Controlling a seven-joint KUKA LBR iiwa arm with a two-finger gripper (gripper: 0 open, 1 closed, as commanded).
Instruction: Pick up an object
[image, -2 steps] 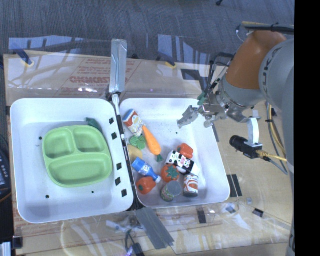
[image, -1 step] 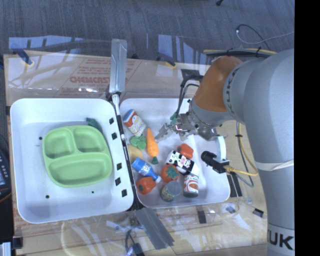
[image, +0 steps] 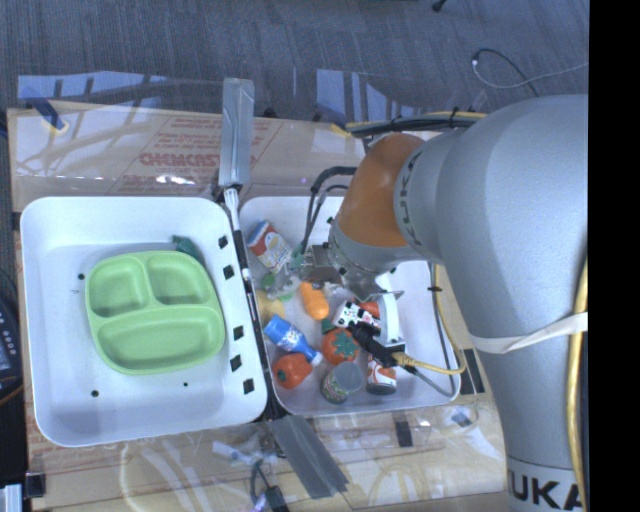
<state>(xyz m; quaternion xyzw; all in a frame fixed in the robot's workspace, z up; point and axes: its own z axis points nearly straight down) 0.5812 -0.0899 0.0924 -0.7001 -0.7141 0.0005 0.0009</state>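
Grey gripper (image: 338, 285) low in the right bin (image: 285, 215), beside an orange toy (image: 314, 301) — its hold cannot be told.

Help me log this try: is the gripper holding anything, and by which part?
Cannot be told. The gripper sits low in the right bin among the toys, beside an orange one, and the arm hides any hold.

Green plate (image: 155, 310), left bin (image: 60, 400); arm (image: 480, 220) over toys (image: 292, 371), right bin (image: 287, 215).

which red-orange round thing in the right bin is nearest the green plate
The red round thing, lowest and leftmost, just under the blue item; the other two lie further right.
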